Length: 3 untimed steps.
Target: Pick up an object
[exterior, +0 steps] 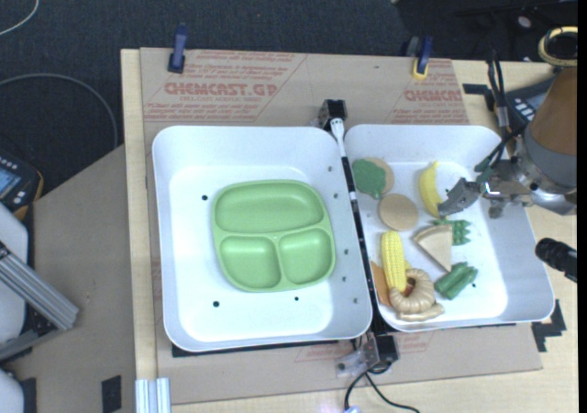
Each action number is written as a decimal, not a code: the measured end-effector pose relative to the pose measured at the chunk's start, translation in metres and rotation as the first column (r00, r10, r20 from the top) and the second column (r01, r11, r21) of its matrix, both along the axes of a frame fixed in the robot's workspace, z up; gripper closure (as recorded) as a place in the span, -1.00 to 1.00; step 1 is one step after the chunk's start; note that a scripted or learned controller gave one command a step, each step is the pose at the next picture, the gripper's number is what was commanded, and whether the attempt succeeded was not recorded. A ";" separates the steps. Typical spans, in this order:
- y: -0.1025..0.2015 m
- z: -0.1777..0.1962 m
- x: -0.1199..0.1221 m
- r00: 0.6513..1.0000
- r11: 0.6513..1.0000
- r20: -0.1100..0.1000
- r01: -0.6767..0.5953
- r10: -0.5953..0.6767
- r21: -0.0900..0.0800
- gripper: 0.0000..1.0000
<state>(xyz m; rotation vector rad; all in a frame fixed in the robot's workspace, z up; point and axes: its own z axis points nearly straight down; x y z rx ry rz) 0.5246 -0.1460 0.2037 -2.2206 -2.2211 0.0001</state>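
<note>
gripper (pixel 466 197) is hanging spread apart over right bin (pixel 514 296), pinching nothing | banana (pixel 428 185) is lying just beside it | green tray (pixel 272 234) is sitting in left bin (pixel 183 310)

Grey arm (pixel 550 159), orange wrist band, metallic two-finger gripper (pixel 456 200), thin cables

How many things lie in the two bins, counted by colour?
Green: 4 (divided plate, leafy piece, two small pieces)
Yellow: 2 (banana, corn cob)
Tan: 3 (round disc, wedge, pretzel)
Total: 9
</note>
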 end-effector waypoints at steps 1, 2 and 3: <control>0.043 -0.099 0.006 1.000 1.000 0.004 -0.002 0.002 0.001 -1.00; 0.040 -0.087 0.006 1.000 1.000 0.006 0.001 -0.001 -0.001 1.00; 0.054 -0.121 -0.017 1.000 1.000 -0.005 0.001 -0.001 0.002 1.00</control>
